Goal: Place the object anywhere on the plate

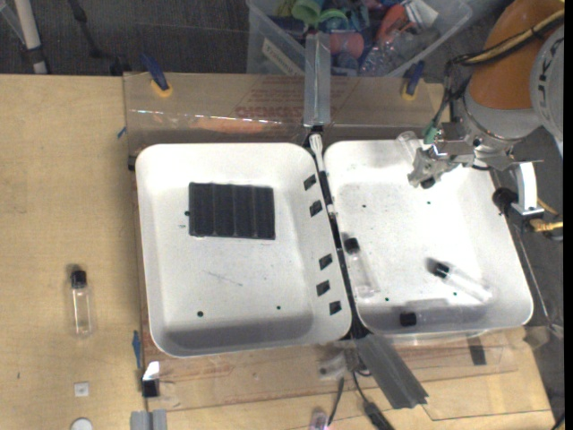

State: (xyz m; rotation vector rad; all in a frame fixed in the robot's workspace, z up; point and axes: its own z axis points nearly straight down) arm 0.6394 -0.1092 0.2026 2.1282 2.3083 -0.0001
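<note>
A black ribbed rectangular plate (231, 211) lies flat in the upper middle of the left bin (170, 321). In the right bin (394, 159), a clear tube with a black cap (457, 279) rests near the front right. A second clear tube with a black cap (354, 260) lies against that bin's left wall. My gripper (423, 176) hangs over the back of the right bin, well behind both tubes and apart from them. Nothing shows in its grasp.
A small black piece (407, 318) sits at the right bin's front wall. Black clips (320, 236) line the divider between the bins. A clear vial (81, 301) lies on the bench at the left. A tub of colourful items (358, 12) stands behind the bins.
</note>
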